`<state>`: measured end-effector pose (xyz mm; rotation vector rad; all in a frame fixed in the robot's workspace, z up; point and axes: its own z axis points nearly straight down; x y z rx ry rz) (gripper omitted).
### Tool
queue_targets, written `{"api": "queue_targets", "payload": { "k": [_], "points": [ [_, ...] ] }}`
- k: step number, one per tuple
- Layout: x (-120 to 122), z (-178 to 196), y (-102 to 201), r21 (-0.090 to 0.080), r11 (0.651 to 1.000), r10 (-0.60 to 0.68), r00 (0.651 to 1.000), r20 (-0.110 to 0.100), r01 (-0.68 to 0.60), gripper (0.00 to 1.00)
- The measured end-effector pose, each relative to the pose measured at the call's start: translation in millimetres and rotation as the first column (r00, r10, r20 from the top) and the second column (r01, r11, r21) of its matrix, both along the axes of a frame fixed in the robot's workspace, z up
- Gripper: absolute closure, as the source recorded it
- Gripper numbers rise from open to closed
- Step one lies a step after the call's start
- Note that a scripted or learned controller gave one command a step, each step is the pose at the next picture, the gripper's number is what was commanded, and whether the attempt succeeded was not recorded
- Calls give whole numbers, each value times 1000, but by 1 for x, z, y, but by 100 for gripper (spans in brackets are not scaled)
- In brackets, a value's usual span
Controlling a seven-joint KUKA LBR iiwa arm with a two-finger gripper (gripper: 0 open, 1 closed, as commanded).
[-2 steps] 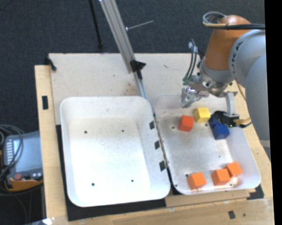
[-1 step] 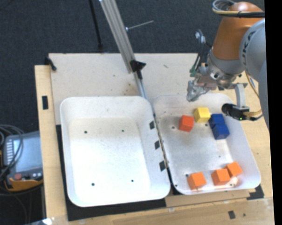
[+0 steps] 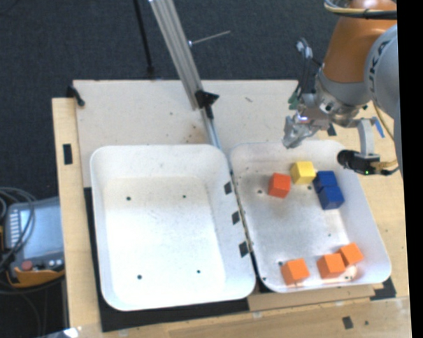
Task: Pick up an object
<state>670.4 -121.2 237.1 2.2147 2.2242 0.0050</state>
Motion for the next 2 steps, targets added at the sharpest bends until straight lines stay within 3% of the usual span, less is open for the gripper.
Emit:
{"api": "queue_targets", "payload": {
  "k": [2],
  "points": [
    [-56, 3, 95, 2, 1000, 3, 1000, -4, -3, 100]
  ]
}}
